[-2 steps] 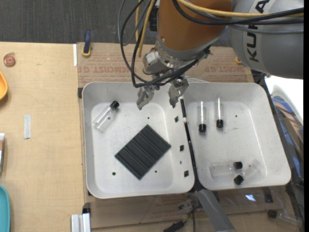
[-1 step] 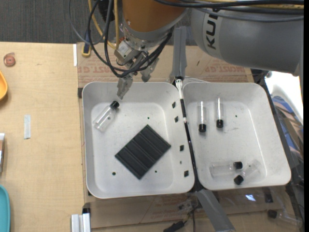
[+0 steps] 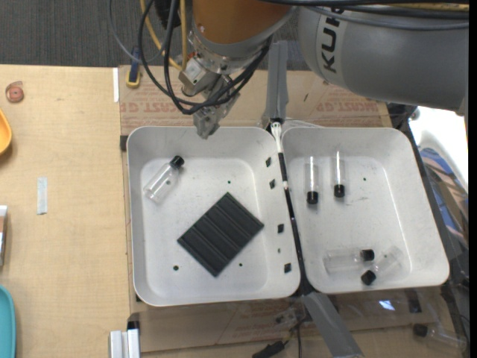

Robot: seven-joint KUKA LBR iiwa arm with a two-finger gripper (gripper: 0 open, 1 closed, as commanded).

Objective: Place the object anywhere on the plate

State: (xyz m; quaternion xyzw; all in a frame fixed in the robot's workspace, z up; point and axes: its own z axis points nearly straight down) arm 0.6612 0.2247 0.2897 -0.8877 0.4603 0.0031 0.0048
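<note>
A black ribbed square plate (image 3: 220, 233) lies flat in the middle of the left bin (image 3: 139, 200), turned like a diamond. A clear vial with a black cap (image 3: 164, 177) lies on the bin floor in the far left corner, apart from the plate. My gripper (image 3: 206, 125) hangs over the far rim of the left bin, up and to the right of that vial and well behind the plate. Its fingers look shut, with nothing between them.
The right bin (image 3: 417, 200) holds two thin clear vials (image 3: 311, 179) (image 3: 338, 176) lying side by side near the back, and more clear vials with black caps (image 3: 358, 262) at the front. Cables (image 3: 160, 43) hang from the arm above the left bin's far edge.
</note>
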